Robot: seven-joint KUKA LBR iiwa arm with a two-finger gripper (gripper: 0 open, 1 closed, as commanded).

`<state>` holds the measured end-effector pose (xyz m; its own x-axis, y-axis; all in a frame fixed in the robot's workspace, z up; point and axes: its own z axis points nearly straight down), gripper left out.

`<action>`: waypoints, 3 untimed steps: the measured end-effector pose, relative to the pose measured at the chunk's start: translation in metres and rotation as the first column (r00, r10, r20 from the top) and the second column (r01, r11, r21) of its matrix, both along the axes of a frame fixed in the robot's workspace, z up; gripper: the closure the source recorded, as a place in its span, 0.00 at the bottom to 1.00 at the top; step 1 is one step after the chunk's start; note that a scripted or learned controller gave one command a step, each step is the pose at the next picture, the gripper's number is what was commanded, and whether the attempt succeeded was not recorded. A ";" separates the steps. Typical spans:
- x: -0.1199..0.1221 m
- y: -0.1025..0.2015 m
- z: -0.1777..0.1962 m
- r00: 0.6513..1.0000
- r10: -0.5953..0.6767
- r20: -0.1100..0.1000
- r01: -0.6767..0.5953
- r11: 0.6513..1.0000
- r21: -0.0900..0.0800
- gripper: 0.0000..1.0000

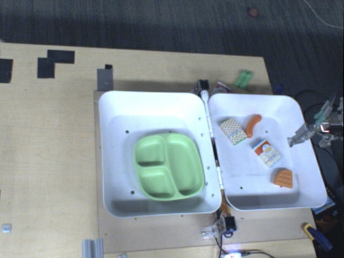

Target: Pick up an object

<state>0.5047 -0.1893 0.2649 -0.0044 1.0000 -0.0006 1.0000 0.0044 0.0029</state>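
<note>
The right bin (301, 195) holds several small items: a patterned packet (233, 130), an orange sausage-shaped piece (252, 124), a small white and orange carton (267, 152) and an orange-brown wedge (283, 178). My gripper (314, 129) hangs at the right rim of this bin, to the right of the carton and above the wedge. It is apart from all of them, and I see nothing held in it. Much of the arm is cut off by the view's right edge.
The left bin (115, 144) contains a green divided plate (169, 165). A green object (244, 79) lies on the bench behind the right bin. Cables and a clip (223, 227) sit at the front between the bins.
</note>
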 end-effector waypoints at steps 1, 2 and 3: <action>0.017 0.021 -0.160 1.000 -0.001 -0.005 0.002 1.000 0.002 0.00; 0.102 0.082 -0.179 1.000 0.001 0.004 -0.001 1.000 0.001 0.00; 0.104 0.082 -0.167 1.000 0.003 0.009 -0.003 1.000 0.000 1.00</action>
